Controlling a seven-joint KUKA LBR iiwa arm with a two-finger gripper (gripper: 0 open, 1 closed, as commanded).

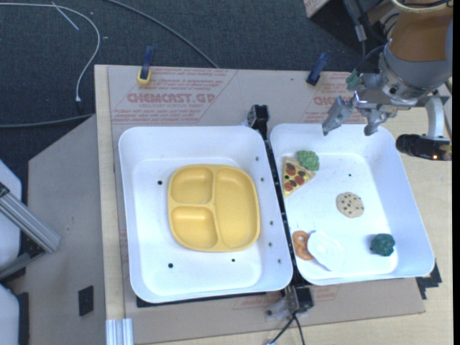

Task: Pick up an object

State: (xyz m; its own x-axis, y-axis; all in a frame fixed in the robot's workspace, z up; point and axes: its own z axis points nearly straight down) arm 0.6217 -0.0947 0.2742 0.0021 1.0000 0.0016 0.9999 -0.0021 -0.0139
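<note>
Gripper (352, 118), fingers apparently spread and holding nothing, hovers over the right bin's (410, 185) far rim; the broccoli floret (307, 159) lies nearest, toward the camera and leftward.

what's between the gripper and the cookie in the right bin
Nothing visible. The gripper, open, hangs over the right bin's far rim, and bare white floor lies between it and the cookie. The pizza slice and broccoli sit off to the side.

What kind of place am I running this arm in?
Probably a robotics lab test bench: two white bins clamped to a cardboard-covered board, toy food such as a pizza slice, and loose cables on carpet.
</note>
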